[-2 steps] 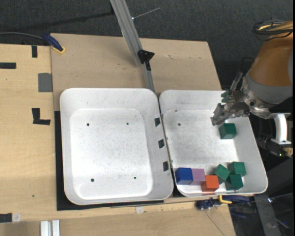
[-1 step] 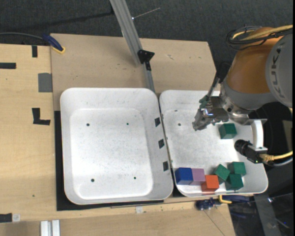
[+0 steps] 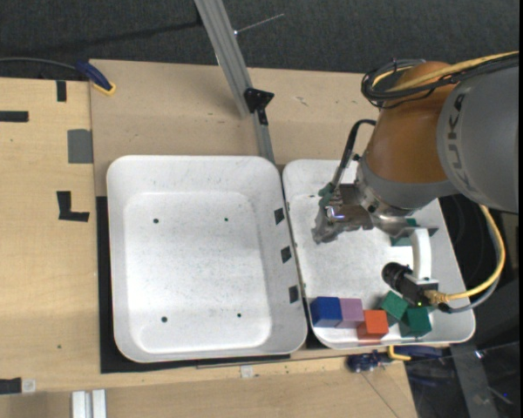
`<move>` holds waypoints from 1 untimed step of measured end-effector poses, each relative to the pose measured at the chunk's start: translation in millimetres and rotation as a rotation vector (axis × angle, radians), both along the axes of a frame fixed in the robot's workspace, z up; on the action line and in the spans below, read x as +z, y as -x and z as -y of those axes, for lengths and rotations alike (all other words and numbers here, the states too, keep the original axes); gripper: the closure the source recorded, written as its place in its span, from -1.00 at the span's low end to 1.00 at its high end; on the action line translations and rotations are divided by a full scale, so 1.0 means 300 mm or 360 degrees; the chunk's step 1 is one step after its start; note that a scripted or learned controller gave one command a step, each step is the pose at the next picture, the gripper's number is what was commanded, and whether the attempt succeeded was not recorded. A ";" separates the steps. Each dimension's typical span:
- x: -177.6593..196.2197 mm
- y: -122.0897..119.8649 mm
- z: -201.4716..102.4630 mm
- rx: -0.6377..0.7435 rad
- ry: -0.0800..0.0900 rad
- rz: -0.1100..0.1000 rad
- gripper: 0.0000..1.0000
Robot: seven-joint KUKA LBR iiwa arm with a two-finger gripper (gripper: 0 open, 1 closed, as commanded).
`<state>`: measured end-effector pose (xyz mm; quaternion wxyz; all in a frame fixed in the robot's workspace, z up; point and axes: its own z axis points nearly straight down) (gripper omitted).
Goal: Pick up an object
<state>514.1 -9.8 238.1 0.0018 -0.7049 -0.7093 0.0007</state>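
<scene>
- Nearest the camera, along the front wall of the right bin [image 3: 453,259], a cluster of small blocks sits packed together: a blue block [image 3: 326,311], a lilac block [image 3: 352,310], an orange block [image 3: 375,323] and two green blocks [image 3: 407,314]. They touch or nearly touch one another and lie hard against the rim, which would probably leave little room for fingers to slip beside any one of them.
- These blocks are the only candidates for picking, and all lie at the near end of that bin.
- Just behind them a black cylindrical fitting [image 3: 399,278] with a yellow cable hangs from the arm, close above the green blocks.
- Farther back, the claw [image 3: 330,222] hovers over the bare middle of the right bin, well apart from the blocks. Nothing shows between its fingers; whether they are spread or closed I cannot tell from this angle.
- Judged from that, no grasp has yet been made; the claw would need to travel toward the near wall.
- The left bin [image 3: 122,233] lies beside it, the two rims touching.
- Farthest off, a grey metal strut [image 3: 231,46] rises slantwise from the bench [image 3: 35,259].
</scene>
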 end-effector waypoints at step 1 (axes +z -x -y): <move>-0.017 -0.010 -0.166 0.0001 0.0001 0.0002 1.00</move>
